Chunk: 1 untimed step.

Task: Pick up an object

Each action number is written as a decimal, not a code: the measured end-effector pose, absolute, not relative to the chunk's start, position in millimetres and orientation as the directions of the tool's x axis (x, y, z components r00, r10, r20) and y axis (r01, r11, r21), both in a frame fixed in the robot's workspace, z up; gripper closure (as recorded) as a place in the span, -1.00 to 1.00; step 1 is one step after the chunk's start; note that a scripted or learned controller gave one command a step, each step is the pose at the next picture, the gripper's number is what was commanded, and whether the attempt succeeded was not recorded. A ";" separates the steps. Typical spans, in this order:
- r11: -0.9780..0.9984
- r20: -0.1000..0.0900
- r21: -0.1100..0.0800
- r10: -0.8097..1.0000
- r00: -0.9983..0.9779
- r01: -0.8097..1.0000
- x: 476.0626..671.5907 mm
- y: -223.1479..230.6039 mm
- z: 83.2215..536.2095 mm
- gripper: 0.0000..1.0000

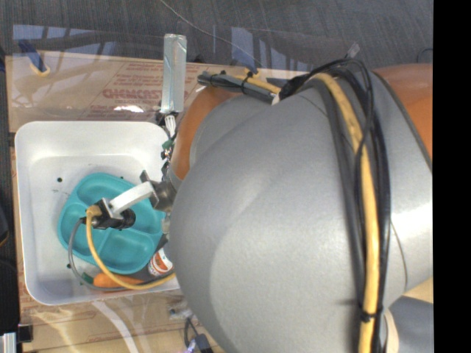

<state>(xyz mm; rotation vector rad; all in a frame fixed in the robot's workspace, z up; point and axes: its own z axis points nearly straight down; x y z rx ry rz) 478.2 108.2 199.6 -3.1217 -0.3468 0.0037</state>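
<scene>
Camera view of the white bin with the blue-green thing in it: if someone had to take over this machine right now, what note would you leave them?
Gripper: low at the right side of the left bin, next to the teal dish; open or shut cannot be told, since the grey arm covers much of it.
Things: the teal dish lies on the bin floor; an orange item lies along the bin's near wall, with a small white-and-red item beside it.
Done: the arm has reached into the bin.
Left: nothing is seen gripped or lifted, so the pick itself remains.
</scene>
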 end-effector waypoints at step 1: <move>-0.974 0.001 0.002 0.227 0.974 0.227 479.4 109.0 208.8 1.00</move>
